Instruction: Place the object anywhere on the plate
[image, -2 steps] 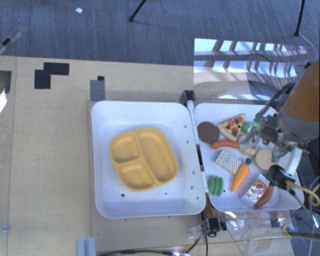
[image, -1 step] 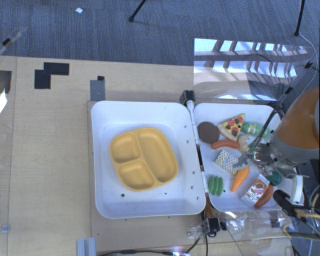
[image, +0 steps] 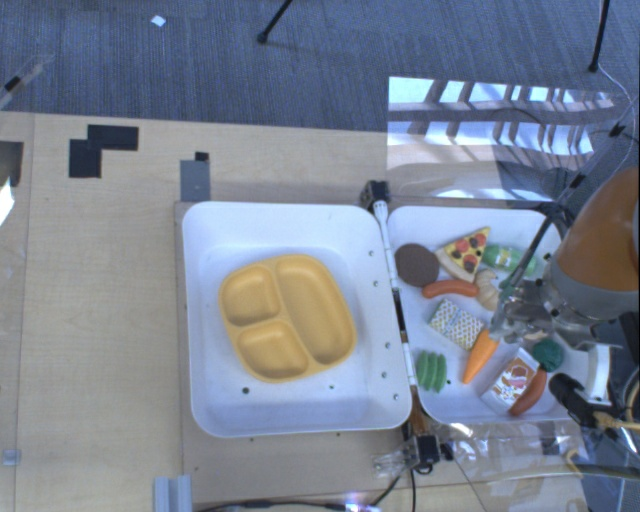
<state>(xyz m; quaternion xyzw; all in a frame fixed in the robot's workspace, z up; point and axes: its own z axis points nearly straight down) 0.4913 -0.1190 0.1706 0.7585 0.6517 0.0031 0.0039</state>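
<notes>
Two shallow white bins are set side by side on a wooden bench. In the left bin (image: 205, 330) a yellow plate (image: 287, 316) with three compartments is seen lying flat near the middle, with nothing on it.

The right bin (image: 430, 400) is crowded with toy food. A brown round piece (image: 416, 263) lies at its far left, with a pizza slice (image: 465, 253) just to the right of it. A sausage (image: 448, 289) is laid nearer, and beside it a patterned square packet (image: 455, 323). A green piece (image: 432, 371) sits at the near left corner of this bin. An orange carrot (image: 479, 357) is tilted, its thick end toward the far side. A small printed carton (image: 509, 382) and a second sausage (image: 529, 393) are found at the near right, touching each other. A green item (image: 505, 257) is partly hidden at the far right.

The arm is brought in from the right, and the gripper (image: 512, 318) is placed low over the right bin, just above the top of the carrot. How far the gripper is spread, and whether anything is gripped, cannot be told.
</notes>
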